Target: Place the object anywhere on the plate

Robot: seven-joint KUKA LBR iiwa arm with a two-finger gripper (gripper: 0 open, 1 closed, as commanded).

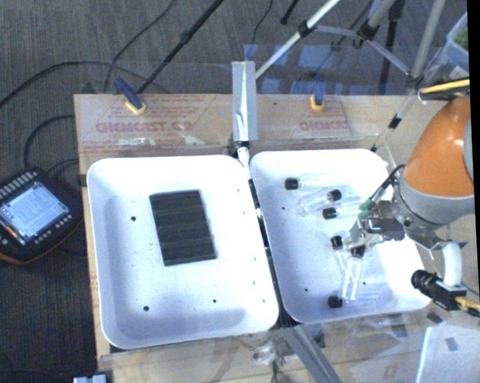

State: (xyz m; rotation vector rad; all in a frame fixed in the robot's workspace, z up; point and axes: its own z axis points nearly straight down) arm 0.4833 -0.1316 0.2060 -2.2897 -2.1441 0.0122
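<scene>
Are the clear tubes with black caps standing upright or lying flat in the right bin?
Lying flat. The clear tubes show their full length along the floor of the right bin, caps pointing sideways.

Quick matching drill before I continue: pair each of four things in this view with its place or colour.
Things:
1. dark ribbed plate
2. clear vials with black caps
3. end effector
4. handheld pendant

Places or colours:
A. on the floor, at the view's left
B. over the right bin
C. lying in the right bin
D. flat in the left bin

Pairs: 1-D, 2-C, 3-B, 4-A
</scene>
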